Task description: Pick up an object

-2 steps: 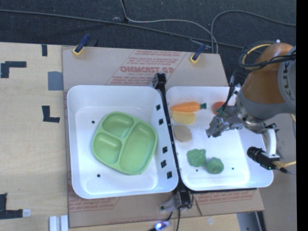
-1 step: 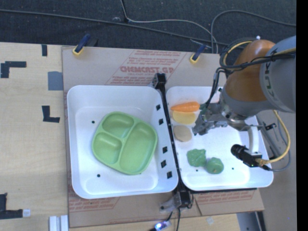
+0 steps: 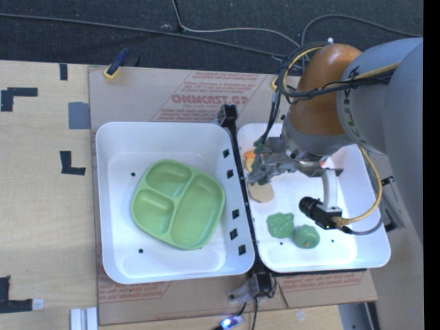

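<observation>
a cardboard-covered tabletop [image 3: 192, 95] carries two white bins. the jaws [image 3: 263, 172] hang low in the right bin [image 3: 357, 253], just above a tan flat piece [image 3: 262, 194]; their opening cannot be told. step: approach. next: descend squarely, then close.

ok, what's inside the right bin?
In the right bin: two green pieces near the front, a tan piece by the divider, something orange behind it. The arm covers the back of the bin; the gripper hangs over the tan piece.

Divided plate [image 3: 179, 203] in left bin [image 3: 110, 205], three small items [image 3: 292, 229] in right bin [image 3: 364, 253]
</observation>
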`<action>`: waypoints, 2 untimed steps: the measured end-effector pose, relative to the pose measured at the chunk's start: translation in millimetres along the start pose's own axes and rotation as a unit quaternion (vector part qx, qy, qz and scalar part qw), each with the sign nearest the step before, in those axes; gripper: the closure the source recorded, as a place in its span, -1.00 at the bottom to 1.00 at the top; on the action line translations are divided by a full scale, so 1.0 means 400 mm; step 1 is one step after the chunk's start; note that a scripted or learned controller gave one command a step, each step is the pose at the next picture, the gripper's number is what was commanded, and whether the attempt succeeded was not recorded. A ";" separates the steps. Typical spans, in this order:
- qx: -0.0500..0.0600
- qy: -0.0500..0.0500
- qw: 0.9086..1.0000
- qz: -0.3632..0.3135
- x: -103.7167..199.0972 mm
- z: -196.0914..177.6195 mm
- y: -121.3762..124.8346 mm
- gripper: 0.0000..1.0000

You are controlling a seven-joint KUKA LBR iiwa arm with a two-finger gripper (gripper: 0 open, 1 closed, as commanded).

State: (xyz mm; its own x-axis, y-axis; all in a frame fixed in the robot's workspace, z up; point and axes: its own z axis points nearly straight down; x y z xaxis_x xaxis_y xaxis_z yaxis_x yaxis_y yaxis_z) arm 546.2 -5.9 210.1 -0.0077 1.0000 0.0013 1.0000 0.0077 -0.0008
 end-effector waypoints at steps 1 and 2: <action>0.000 0.000 1.000 0.001 0.106 -0.007 0.035 1.00; 0.000 0.000 1.000 0.002 0.223 -0.032 0.048 1.00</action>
State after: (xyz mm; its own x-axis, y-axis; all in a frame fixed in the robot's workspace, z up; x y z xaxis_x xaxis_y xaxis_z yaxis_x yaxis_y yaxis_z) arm 564.6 83.6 223.1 -0.0046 1.0000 0.0007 1.0000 0.0046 -0.0015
